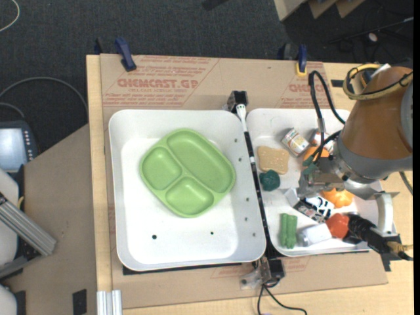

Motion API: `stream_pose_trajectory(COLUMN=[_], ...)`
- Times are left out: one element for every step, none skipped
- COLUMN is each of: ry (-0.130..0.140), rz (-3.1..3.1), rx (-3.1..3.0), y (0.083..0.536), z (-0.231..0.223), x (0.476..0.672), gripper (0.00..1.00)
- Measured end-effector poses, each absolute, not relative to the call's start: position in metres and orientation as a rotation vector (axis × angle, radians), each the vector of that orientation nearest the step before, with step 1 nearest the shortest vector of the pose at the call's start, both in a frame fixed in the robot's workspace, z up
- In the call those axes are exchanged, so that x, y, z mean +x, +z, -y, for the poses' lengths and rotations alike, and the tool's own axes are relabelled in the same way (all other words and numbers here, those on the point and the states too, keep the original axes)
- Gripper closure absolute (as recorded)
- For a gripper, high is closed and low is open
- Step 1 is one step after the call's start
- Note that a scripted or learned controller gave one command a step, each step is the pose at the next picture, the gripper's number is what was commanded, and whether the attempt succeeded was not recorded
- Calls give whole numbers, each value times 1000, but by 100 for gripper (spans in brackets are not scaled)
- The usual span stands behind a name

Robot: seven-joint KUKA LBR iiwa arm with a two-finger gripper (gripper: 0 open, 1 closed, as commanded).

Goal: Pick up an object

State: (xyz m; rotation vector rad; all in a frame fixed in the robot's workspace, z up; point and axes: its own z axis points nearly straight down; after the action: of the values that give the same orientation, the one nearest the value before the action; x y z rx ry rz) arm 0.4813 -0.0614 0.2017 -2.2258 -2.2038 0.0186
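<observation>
Descent step: end effector [314, 190] is low in right bin [268, 120]; finger state cannot be determined. Next: close on black-and-white toy [317, 207].

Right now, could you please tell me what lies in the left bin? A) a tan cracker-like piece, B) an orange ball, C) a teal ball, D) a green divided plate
D: the green divided plate lies in the left bin, while the tan piece and teal ball sit in the right bin.
</observation>
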Motion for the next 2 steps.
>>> stream_pose_trajectory(ry=[-8, -5], rz=[2231, 2228], rx=[-2215, -2225], y=[251, 217], z=[-5, 23], x=[480, 598], gripper=[100, 100])
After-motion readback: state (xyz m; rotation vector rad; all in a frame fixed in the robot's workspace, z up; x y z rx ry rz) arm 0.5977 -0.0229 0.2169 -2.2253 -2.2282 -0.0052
